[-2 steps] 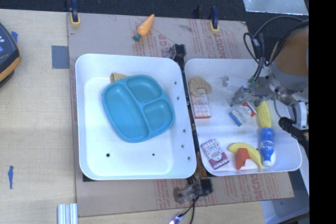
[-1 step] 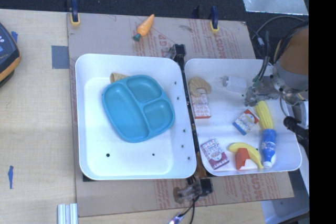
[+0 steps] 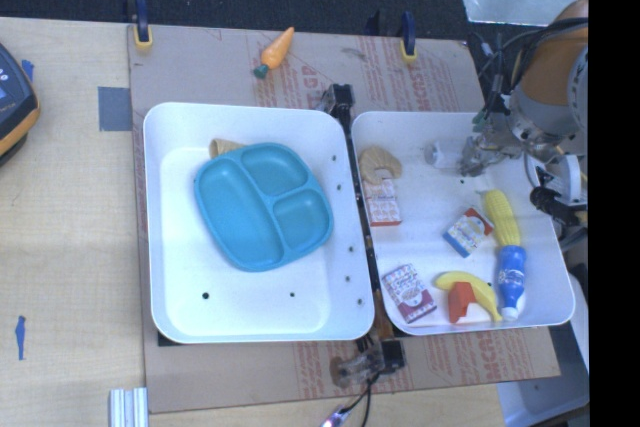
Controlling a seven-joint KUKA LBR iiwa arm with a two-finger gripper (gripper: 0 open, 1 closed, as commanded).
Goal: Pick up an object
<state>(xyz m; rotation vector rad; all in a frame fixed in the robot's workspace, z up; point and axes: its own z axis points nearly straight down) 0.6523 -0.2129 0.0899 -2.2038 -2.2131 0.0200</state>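
My gripper (image 3: 474, 158) hangs over the upper part of the right bin (image 3: 420, 130), near its back right corner. In that bin lie a tan cookie-like piece (image 3: 379, 163), a small red and white packet (image 3: 383, 208), a blue and white carton (image 3: 467, 232), a corn cob (image 3: 502, 216), a blue bottle (image 3: 510, 281), a banana (image 3: 472, 289), a red piece (image 3: 460, 303) and a red snack box (image 3: 407, 292). A small grey object (image 3: 440, 154) lies just left of the gripper. Nothing shows between the fingers.
The left bin (image 3: 180, 305) holds a blue divided plate (image 3: 263, 205) with a tan cone (image 3: 225, 147) peeking out behind it. A toy carrot (image 3: 275, 49) lies on the cardboard behind the bins. Clamps stand at the back edge.
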